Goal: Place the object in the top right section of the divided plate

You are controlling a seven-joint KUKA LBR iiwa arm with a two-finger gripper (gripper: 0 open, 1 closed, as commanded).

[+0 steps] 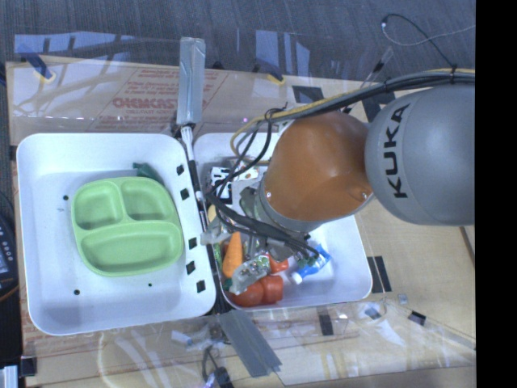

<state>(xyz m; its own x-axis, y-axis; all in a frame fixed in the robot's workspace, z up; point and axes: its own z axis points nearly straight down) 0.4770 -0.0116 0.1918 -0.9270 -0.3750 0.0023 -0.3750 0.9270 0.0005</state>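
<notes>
Hanging low over the right bin [355, 277], the arm [323, 168] hides its gripper, so its state cannot be told. The carrot [233, 253] lies there among clutter; it looks light, rigid, smooth, best pinched mid-length.

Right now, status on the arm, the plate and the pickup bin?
Arm low over right bin, covering its gripper. Green divided plate in left bin, sections bare. Carrot and tomato in right bin.

A light green divided plate [127, 225] with three sections lies flat in the left bin, well to the left of the arm's wrist, while an orange carrot [233, 253] lies tilted just below-left of that wrist.
</notes>
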